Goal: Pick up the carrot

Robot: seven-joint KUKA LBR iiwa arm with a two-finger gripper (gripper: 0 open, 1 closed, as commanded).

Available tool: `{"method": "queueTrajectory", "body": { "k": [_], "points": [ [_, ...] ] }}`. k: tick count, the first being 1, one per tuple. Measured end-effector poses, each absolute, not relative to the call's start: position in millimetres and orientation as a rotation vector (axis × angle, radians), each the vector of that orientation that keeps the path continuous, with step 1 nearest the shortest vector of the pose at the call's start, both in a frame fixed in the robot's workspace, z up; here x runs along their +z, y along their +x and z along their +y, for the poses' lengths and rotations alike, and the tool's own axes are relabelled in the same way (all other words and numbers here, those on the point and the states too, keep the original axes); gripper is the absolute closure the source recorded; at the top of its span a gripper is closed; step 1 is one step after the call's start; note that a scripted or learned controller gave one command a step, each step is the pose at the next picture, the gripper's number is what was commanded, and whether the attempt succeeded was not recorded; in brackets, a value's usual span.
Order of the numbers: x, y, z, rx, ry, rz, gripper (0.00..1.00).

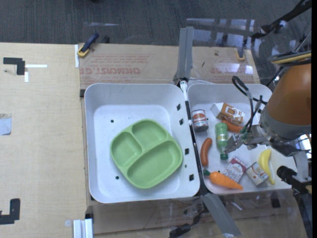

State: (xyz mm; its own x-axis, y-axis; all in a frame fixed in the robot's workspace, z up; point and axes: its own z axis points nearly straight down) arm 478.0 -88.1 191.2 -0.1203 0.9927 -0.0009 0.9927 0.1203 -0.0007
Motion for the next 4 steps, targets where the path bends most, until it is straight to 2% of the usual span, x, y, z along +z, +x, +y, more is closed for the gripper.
{"method": "queueTrajectory", "body": {
  "k": [1, 2, 3, 4],
  "points": [
    [191.3, 478.2, -56.3, -0.001, 1.721, 2.628, 0.0],
    [190.8, 482.8, 18.5, -0.004, 2.055, 2.378, 0.0],
    [196.3, 478.0, -48.8, -0.003, 1.993, 2.428, 0.0],
    [191.4, 477.4, -62.4, -0.002, 1.775, 2.594, 0.0]
  ]
}}
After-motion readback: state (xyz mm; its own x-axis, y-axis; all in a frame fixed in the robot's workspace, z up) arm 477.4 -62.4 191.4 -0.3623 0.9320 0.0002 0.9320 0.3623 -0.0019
